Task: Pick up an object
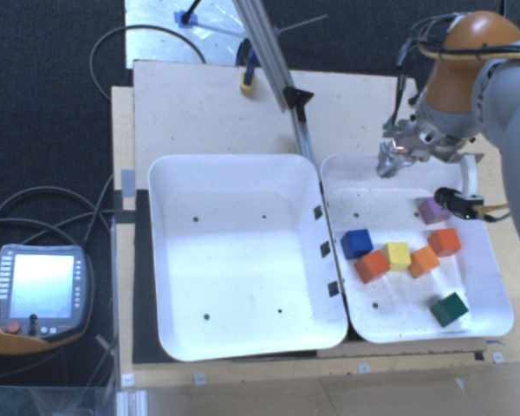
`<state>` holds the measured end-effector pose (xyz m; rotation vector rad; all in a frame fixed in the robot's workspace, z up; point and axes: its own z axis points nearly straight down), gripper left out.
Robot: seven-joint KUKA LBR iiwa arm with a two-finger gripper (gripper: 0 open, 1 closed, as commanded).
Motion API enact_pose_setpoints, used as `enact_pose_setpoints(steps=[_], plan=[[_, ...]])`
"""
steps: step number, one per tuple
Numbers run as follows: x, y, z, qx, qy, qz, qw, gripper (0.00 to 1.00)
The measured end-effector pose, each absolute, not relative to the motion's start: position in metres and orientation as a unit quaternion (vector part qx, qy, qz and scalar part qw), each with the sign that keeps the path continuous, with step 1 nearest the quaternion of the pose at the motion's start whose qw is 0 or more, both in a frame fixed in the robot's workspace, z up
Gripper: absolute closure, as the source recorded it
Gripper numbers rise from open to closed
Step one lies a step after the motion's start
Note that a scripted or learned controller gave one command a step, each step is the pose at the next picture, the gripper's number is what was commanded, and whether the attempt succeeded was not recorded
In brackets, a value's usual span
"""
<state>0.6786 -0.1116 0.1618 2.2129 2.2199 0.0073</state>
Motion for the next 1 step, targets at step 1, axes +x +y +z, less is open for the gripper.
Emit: enact_pose_setpoints(steps=[1], plan=[[0.6804,-0.1117,0.2074,0.706,0.709,0.0022,0.003,1.0]])
